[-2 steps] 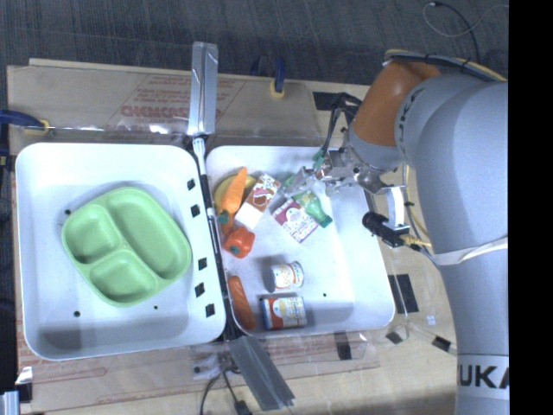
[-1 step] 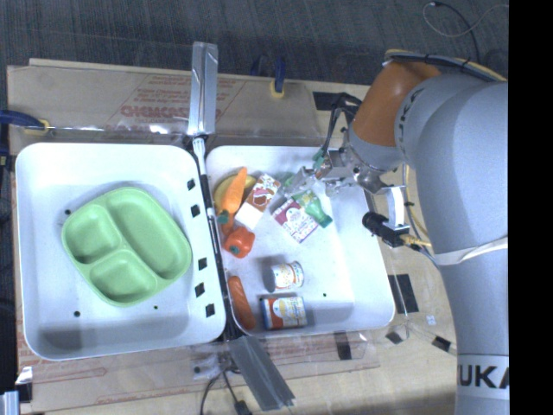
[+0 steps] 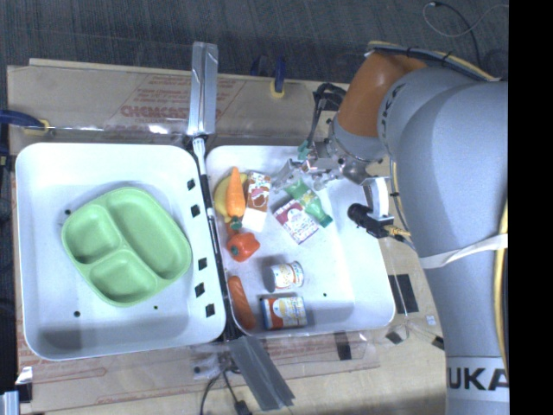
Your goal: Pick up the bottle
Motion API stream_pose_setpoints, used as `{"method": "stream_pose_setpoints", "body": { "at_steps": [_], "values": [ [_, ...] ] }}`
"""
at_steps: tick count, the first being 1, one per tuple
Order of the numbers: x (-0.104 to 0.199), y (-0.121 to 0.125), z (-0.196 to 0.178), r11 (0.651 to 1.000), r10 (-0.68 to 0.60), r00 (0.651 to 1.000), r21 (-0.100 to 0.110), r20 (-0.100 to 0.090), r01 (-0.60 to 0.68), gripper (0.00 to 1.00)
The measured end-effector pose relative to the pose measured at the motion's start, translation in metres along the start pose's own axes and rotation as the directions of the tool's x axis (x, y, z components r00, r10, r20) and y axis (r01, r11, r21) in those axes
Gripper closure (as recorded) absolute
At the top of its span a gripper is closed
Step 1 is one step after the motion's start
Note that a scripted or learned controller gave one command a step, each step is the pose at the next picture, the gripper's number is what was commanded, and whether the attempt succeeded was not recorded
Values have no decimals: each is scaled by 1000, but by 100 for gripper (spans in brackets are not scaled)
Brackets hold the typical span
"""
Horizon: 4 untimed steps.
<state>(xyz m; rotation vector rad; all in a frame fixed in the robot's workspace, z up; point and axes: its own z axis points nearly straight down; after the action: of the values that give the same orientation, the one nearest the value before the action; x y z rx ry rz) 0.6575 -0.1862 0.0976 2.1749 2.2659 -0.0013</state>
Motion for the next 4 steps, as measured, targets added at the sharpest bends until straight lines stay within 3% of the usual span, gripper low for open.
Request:
{"method": "stream_pose_setpoints", "body": {
  "at_steps": [1, 2, 3, 4],
  "values": [
    [-21, -46, -21, 993, 119, 993, 4, -1, -119, 0],
    [-20, -45, -31, 993, 115, 993, 6, -2, -115, 100],
    [-15, -79, -128, 954, 299, 954, 3, 0, -299, 100],
    [-10, -113, -121, 810, 586, 810, 10, 1, -586, 100]
  ]
}}
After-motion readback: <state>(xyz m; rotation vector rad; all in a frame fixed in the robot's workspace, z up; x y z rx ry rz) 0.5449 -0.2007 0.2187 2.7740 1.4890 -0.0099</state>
